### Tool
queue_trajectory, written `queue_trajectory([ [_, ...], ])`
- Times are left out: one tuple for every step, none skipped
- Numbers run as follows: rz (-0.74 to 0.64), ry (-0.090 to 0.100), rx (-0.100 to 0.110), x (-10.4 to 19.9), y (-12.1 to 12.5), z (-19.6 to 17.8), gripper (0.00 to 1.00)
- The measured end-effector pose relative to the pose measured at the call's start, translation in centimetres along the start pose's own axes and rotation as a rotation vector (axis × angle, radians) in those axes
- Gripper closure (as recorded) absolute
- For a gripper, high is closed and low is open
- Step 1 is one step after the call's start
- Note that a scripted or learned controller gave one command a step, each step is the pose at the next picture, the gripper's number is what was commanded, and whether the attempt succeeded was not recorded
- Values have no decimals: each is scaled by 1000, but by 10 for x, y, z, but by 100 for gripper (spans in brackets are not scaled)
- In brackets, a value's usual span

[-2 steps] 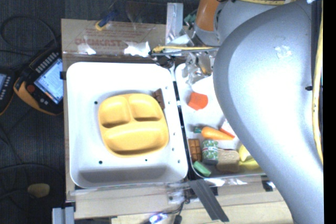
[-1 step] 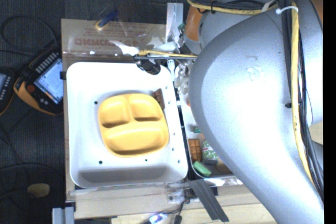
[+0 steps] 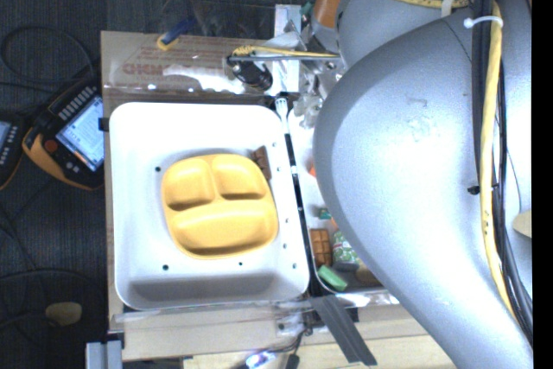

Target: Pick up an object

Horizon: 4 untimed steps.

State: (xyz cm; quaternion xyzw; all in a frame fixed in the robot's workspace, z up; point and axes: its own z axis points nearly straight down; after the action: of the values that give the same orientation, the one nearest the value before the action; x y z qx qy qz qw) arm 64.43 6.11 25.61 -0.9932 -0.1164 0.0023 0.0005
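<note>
I see a yellow tray [image 3: 220,203] lying flat in the left bin [image 3: 138,134]. My arm [image 3: 432,143] covers most of the right bin [image 3: 324,279], where small items [image 3: 333,251] crowd its near corner. A pendant [image 3: 78,134] lies left of the bench.

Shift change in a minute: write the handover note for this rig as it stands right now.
Tool: hidden behind the grey arm, which covers most of the right white bin; open or shut cannot be told.
Things: a yellow plastic three-compartment tray lies flat in the left white bin, with a small brown item at its upper right edge. Small mixed items, one green and one brown, show at the right bin's left edge.
Done: no pick confirmed.
Left: grasp and lift an object.
</note>
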Motion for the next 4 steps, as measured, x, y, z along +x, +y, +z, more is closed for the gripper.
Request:
queue_trajectory([
  [-344,-4,-4,-116,-7,66,100],
  [-457,-3,-4,-158,0,55,100],
  [-26,-1,-5,-103,3,32,100],
  [-4,0,-4,-55,57,-7,100],
])
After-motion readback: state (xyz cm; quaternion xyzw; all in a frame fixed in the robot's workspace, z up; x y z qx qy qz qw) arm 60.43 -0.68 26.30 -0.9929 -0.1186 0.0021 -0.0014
